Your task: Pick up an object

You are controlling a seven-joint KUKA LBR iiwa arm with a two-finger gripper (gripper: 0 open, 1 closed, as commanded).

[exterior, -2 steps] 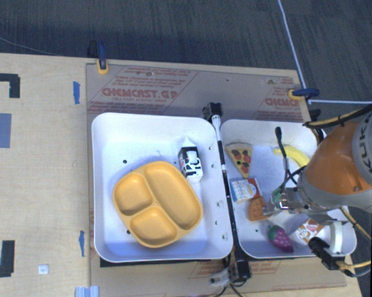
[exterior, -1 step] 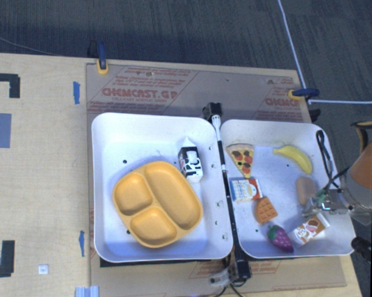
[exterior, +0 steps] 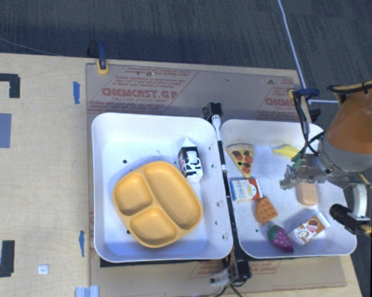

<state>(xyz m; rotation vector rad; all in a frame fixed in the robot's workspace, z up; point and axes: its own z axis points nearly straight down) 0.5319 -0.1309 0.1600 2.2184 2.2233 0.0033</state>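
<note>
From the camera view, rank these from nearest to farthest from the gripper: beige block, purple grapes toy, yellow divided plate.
1. Beige block, right bin, just below the gripper.
2. Purple grapes toy, right bin's lower part.
3. Yellow divided plate, left bin.

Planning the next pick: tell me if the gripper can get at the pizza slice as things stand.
Probably yes. The pizza slice lies flat and apart from its neighbours in the right bin, nothing between it and the gripper.

You can read red print "CHEMCAST GP" on the brown protective sheet point(exterior: 139, 88) behind the left bin, and part of the same print repeats at the sheet's right end. Printing on the small cartons is too small to read.
</note>
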